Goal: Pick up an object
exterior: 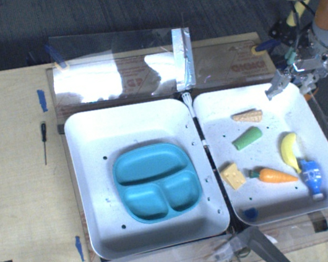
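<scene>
A blue divided tray (156, 180) is lying in the left white bin (84, 141). A clear plastic panel (118, 66) is standing at the far edge of the bins, catching glare. A screwdriver (44, 141) is resting on the wooden worktop (19, 203), left of the bins.

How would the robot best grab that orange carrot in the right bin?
Probably across the thick middle of the carrot, coming straight down from above. It lies flat, pointing roughly left to right, so the fingers should close across its narrow width. The banana and blue bottle crowd its tapered right end, so staying toward the left seems safer.
</scene>
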Controlling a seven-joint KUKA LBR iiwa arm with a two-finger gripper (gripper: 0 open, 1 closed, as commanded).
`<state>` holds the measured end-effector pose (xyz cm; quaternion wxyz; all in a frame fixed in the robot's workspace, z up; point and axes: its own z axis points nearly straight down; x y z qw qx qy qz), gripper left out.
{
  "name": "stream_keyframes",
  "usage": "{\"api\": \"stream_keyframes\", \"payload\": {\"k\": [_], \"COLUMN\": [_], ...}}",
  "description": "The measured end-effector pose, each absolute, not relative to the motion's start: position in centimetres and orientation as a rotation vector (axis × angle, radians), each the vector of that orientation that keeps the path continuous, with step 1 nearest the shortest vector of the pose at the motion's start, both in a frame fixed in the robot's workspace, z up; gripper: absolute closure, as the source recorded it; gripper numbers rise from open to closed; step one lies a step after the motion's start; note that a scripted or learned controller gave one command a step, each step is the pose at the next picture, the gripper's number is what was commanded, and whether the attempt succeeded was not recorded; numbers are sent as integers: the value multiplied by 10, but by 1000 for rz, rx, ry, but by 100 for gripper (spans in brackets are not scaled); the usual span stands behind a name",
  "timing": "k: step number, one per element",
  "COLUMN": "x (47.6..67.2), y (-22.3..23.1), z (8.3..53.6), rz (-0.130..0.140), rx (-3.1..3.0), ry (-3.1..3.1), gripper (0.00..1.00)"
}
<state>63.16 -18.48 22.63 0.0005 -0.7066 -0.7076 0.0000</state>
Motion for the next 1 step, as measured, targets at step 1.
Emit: {"api": "stream_keyframes", "payload": {"k": [1], "x": [632], "y": [-185], "z": [226], "rz": [0], "rx": [-2219], "ry": [-2222], "gripper": [0]}}
